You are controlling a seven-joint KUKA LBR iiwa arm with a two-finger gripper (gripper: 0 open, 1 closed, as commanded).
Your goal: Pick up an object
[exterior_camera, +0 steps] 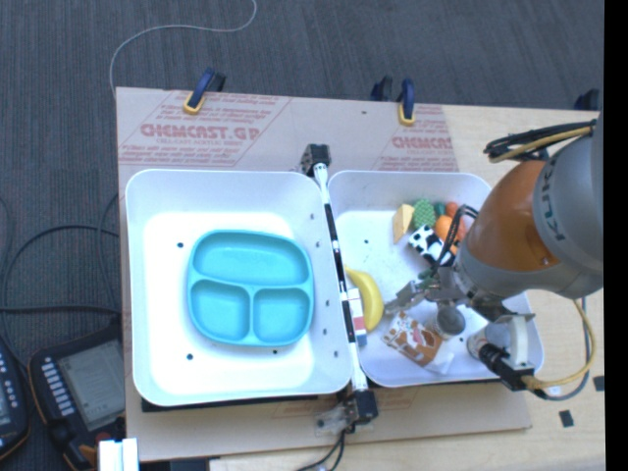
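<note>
tray (251, 286): light blue
bins (137, 292): white
banana (367, 296), right of the tray: yellow
packet (412, 340) beside the banana: brown and white print
arm (525, 234): grey, orange band

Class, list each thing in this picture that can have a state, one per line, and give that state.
Blue tray: lying flat in the left bin, its compartments bare.
Banana: lying unpeeled in the right bin, by the divider.
Snack packet: lying flat, crumpled, under the gripper.
Gripper: low over the right bin.
</note>
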